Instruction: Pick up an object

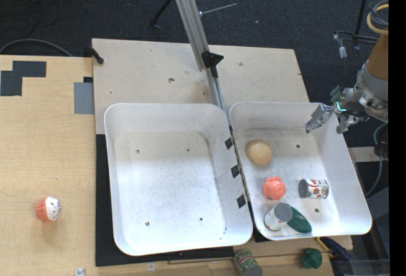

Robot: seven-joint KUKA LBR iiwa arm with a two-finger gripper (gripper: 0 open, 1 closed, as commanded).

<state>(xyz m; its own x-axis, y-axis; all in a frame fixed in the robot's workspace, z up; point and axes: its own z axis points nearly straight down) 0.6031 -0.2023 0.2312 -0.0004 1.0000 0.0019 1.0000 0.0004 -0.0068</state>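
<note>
While hand [330, 117] hovers open | right bin [355, 186] top-right rim | nothing held

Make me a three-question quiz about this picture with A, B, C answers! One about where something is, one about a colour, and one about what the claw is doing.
1. Where is the tan ball?
A. In the right bin
B. In the left bin
C. On the wooden table

2. What colour is the round thing beside the small can?
A. Blue
B. Orange-red
C. Black

3. What is the claw doing?
A. Squeezing the tan ball
B. Lifting the can
C. Holding nothing, at the right bin's far edge

Answers: 1 A, it lies in the right bin. 2 B, the orange-red ball sits left of the can. 3 C, nothing is between its fingers.
</note>
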